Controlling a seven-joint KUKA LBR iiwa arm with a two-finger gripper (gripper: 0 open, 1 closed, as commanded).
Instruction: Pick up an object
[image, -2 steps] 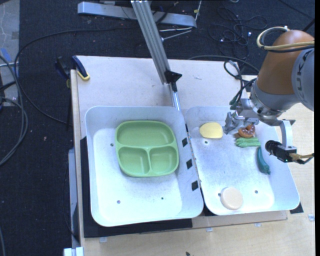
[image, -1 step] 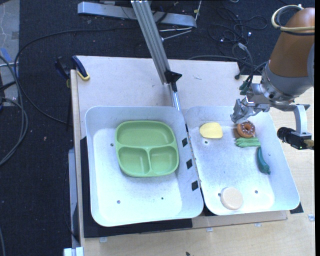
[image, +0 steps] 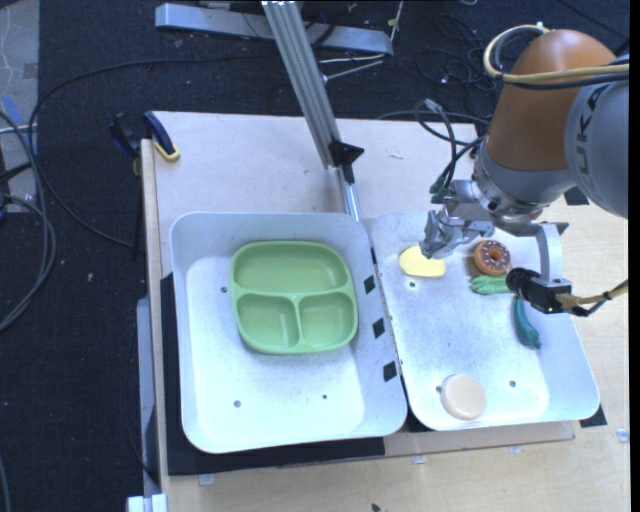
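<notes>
Hovering at the right bin's (image: 560, 385) eleven o'clock corner, we are poising our gripper (image: 437, 243) just above the yellow piece (image: 422, 263), finger state we cannot tell, with the donut (image: 491, 258) lying at its three o'clock and the green tray (image: 294, 296) sitting in the left bin (image: 200, 400).

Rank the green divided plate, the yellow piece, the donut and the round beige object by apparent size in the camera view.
1. Green divided plate, by far the largest.
2. Round beige object.
3. Yellow piece, partly covered by the gripper, so its rank is uncertain.
4. Donut, smallest, though close to the yellow piece.
</notes>
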